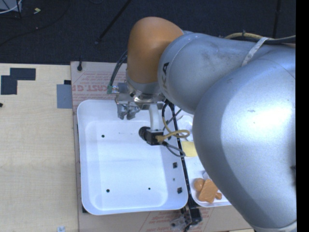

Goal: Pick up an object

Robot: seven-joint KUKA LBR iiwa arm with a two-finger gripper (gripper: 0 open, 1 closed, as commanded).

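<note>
The gripper (128,111) hangs over the back edge of the left white bin (91,197), its short fingers close together with nothing between them. The orange object (208,189) lies well apart in the right bin (199,201), beside the arm (231,105).

We see two bins side by side; the left bin (96,178) lies under the gripper (127,111) at its twelve o'clock edge; the right bin (205,203) holds a block (207,190) toward six o'clock.
</note>
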